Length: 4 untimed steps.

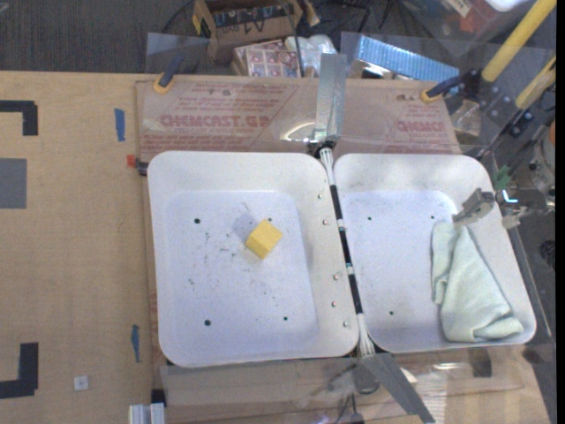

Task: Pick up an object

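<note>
A small yellow block (263,238) lies in the left bin (177,325), a little above its middle. A pale green cloth (468,285) lies crumpled along the right side of the right bin (388,263). My gripper (474,208) reaches in from the right edge and sits low just above the cloth's top corner. Whether it touches the cloth I cannot tell. Most of the arm is out of frame.
The two white bins sit side by side on a wooden bench, joined by a seam (342,246) down the middle. Clear plastic sheets (229,117) and clamps stand behind them, with boxes and clutter (265,25) beyond.
</note>
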### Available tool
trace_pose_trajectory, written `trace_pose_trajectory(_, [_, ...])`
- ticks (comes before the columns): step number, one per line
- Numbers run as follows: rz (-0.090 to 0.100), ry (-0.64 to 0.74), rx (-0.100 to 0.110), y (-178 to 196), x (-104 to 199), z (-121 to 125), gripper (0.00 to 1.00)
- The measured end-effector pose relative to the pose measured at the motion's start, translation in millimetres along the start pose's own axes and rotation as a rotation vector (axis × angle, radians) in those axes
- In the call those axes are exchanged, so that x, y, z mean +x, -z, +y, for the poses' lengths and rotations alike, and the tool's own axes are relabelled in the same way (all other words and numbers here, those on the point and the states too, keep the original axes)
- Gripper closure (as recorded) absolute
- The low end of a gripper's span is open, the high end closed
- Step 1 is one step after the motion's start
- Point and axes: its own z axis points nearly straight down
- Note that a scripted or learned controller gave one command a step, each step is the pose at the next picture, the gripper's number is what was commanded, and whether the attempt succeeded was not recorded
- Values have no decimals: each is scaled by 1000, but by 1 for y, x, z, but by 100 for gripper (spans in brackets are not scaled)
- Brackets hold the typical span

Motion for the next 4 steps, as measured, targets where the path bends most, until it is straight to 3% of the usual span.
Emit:
trace_pose_trajectory(1, [0,451,-1,-4,-14,-44,0])
trace_pose_trajectory(2, [1,531,0,8,108,-57,0])
trace_pose_trajectory(3, [0,678,1,-15,206,-51,0])
trace_pose_trajectory(4, [-4,924,-7,89,208,-46,0])
